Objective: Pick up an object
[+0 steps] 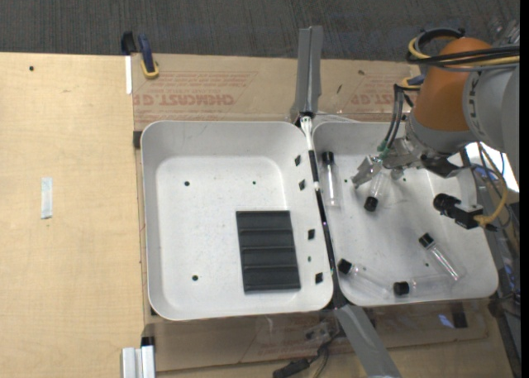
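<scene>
My gripper [374,179] is low in the right bin [475,285], near its back, with its fingers open. A clear tube with a black cap [371,201] lies right at the fingertips; I cannot tell whether they touch it. Another capped clear tube [328,179] lies along the bin's left wall. A third tube [438,256] rests at the front right. Further tubes [372,279] lie along the front edge. A black ribbed block [268,250] lies flat in the left bin [165,203], right of its centre.
A grey divider post [309,70] stands at the back between the two bins. Brown cardboard [207,91] lies behind the bins and a bare wooden bench top [66,203] spreads to the left. The arm's orange band [450,78] hangs over the right bin's back corner.
</scene>
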You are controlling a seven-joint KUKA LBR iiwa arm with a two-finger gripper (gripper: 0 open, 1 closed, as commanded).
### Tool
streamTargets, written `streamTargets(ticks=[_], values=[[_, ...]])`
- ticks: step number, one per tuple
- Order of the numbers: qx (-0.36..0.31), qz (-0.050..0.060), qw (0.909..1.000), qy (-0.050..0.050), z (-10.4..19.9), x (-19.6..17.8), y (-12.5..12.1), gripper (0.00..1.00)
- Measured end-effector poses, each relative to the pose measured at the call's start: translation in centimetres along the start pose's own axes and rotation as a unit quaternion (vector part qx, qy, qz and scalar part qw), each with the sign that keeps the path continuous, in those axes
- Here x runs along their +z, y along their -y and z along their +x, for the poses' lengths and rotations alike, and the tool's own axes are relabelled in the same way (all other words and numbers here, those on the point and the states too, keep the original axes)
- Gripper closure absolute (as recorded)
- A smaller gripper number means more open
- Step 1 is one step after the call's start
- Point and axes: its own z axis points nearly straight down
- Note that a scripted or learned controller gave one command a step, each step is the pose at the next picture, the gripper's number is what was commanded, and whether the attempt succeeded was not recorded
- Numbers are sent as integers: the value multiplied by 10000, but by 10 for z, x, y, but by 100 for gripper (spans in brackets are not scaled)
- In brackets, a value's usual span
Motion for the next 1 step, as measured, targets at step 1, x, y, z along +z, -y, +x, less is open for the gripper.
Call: streamTargets(ticks=[1], values=[[16,-5,10000,4,-1,-9,0,100]])
